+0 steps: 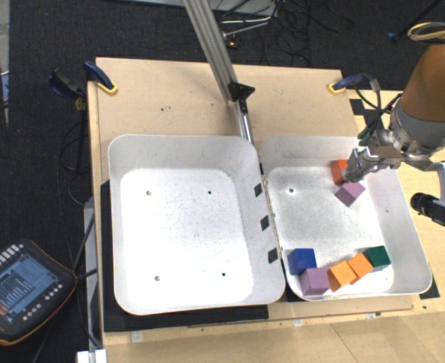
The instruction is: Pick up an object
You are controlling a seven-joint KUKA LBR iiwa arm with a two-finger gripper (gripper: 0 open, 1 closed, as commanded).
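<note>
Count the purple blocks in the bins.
2, both in the right bin: one purple block just below the gripper, another purple block in the near row. The arm may hide others.

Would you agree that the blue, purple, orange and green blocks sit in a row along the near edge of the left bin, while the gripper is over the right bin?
Not quite: the row lies in the right bin, not the left. The camera view shows the blue block, purple block, orange block and green block along its near edge. The gripper is indeed over the right bin.
</note>
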